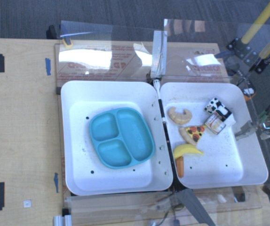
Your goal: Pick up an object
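Observation:
The right bin (229,161) holds several small toy items. A tan croissant (179,115) lies near its left wall, with a pizza slice (193,133) just below it. Closer to the front lie a yellow banana (187,150) and an orange carrot-like piece (179,166). Toward the back right, a small labelled box (217,122) leans beside a black-and-white spotted toy (213,105). The left bin (71,126) bears a blue three-compartment plate (121,137), tilted diagonally.
Clear plastic panels (125,55) stand behind both bins, with a metal post (158,53) between them. A yellow pole (263,15) with black clamps and cables sits at the upper right. A metal fixture (250,128) touches the right bin's right rim.

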